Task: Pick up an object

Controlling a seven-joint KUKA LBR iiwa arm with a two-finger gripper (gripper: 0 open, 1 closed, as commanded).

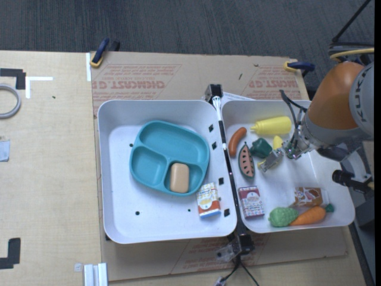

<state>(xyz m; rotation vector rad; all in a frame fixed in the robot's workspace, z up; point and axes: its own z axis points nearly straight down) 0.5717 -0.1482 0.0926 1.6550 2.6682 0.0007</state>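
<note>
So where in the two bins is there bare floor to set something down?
Left bin: open floor left of and below the teal divided plate, up to the juice carton. Right bin: a patch between the watermelon slice, red box and snack packet. Its top is crowded around the tool.

Cardboard sheet [178,76] under the bins: red printed lettering, upside down from here, repeated left and right, likely "CHEMGEST" or similar, too blurred to be sure. Arm's grey housing [368,103] shows letters "KU" at frame edge. Small cartons' [209,201] print unreadable.
</note>
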